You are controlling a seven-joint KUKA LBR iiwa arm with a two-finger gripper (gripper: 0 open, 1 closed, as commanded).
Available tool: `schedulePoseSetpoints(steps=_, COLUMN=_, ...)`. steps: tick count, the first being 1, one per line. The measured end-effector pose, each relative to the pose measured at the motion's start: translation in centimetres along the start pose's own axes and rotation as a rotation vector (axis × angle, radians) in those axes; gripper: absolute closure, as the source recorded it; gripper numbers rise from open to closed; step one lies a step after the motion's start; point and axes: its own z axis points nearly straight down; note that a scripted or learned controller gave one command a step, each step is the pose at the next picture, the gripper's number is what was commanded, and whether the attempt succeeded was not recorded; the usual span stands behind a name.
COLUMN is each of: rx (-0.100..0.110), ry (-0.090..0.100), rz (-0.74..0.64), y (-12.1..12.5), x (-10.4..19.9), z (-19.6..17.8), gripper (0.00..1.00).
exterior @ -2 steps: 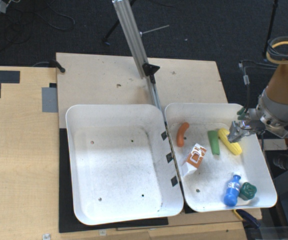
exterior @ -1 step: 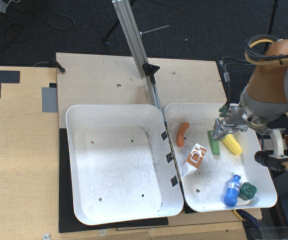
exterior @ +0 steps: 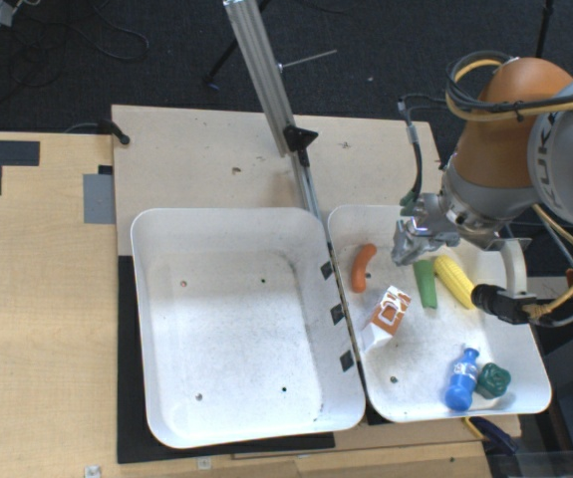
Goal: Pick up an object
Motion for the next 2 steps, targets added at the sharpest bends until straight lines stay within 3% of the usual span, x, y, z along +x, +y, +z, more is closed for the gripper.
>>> schedulePoseSetpoints(steps=2, rx=0.001, ry=0.001, rz=-0.001, y=2.6, x=10.8, z=0.2, gripper=1.0)
